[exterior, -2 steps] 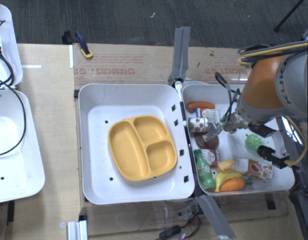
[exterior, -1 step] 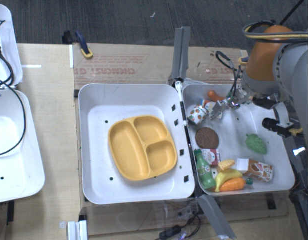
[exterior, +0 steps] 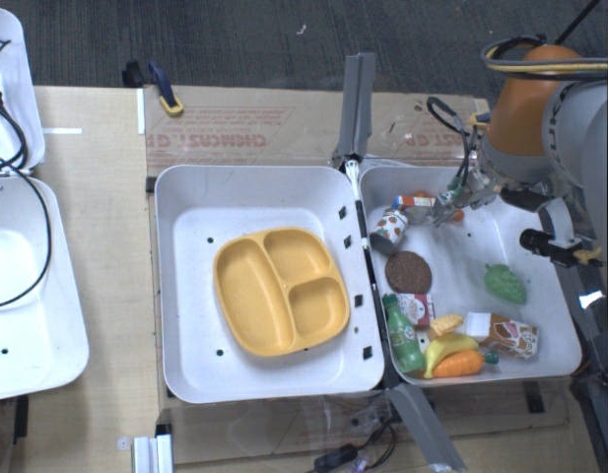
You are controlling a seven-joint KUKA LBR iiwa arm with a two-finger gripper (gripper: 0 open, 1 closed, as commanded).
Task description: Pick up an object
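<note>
White plastic bins are sitting side by side on the bench. Left bin (exterior: 175,264) is holding a yellow three-compartment tray (exterior: 281,290), lying flat near the middle.

Right bin (exterior: 565,348) is carrying the clutter. Along the front wall: green bottle (exterior: 403,337) lying on its side by the left corner, banana (exterior: 451,346) and carrot (exterior: 457,364) touching each other just right of it, small white block (exterior: 478,324) and a brown printed packet (exterior: 511,337) further right. Brown round cookie (exterior: 409,272) is lying mid-left, a small can (exterior: 389,227) tilted behind it, a green leafy piece (exterior: 505,284) over by the right side, a red-and-white box (exterior: 417,202) near the back wall.

Grey arm with the orange band (exterior: 528,106) is reaching in from the right, gripper (exterior: 447,210) hanging low over the back of the right bin, just beside the red-and-white box. Can't tell how far the jaws are apart at this resolution, and nothing is visibly sitting between them.
</note>
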